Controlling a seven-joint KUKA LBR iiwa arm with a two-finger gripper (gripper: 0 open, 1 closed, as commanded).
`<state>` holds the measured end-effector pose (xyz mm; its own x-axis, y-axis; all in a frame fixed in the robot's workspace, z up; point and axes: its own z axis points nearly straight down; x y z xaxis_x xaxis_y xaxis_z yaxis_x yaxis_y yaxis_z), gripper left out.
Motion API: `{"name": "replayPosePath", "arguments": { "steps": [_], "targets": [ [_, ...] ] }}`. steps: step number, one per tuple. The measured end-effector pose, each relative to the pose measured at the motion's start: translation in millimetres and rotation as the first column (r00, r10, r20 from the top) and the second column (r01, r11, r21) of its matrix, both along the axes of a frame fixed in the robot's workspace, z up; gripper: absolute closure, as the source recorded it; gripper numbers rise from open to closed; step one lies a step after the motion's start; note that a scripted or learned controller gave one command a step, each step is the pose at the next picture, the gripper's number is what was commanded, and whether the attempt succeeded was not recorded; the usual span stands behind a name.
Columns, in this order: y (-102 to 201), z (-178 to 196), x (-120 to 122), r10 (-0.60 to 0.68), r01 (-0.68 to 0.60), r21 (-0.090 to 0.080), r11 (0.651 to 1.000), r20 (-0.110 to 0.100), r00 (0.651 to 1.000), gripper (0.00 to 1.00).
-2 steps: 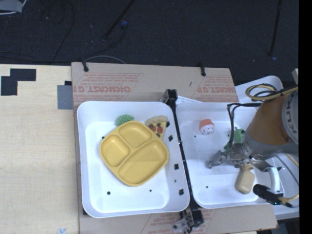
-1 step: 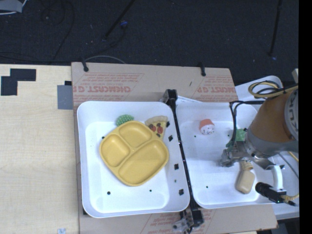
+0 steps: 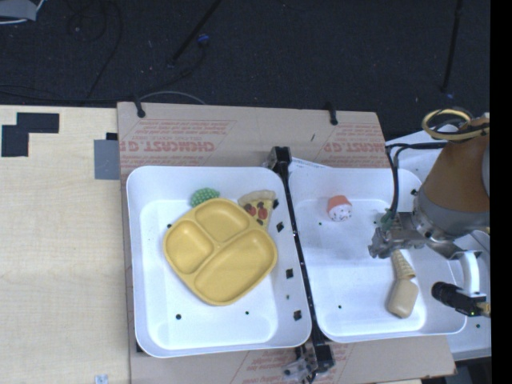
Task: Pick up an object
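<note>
End effector (image 3: 390, 242) low in right bin (image 3: 352, 326), can't tell its state; beige bottle-shaped object (image 3: 402, 288) lies just below it, neck touching or nearly so, long axis running away toward bin's near edge.

Single fixed camera above bench (image 3: 56, 238), slanted downward, both bins in frame.
</note>
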<state>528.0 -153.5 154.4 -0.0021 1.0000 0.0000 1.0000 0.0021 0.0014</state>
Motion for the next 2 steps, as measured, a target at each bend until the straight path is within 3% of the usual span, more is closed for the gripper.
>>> {"name": "replayPosePath", "arguments": {
  "steps": [2],
  "targets": [
    [2.7,106.9,-2.0,0.0,0.0,-0.001,1.0,0.001,1.0,1.0]
  ]
}}
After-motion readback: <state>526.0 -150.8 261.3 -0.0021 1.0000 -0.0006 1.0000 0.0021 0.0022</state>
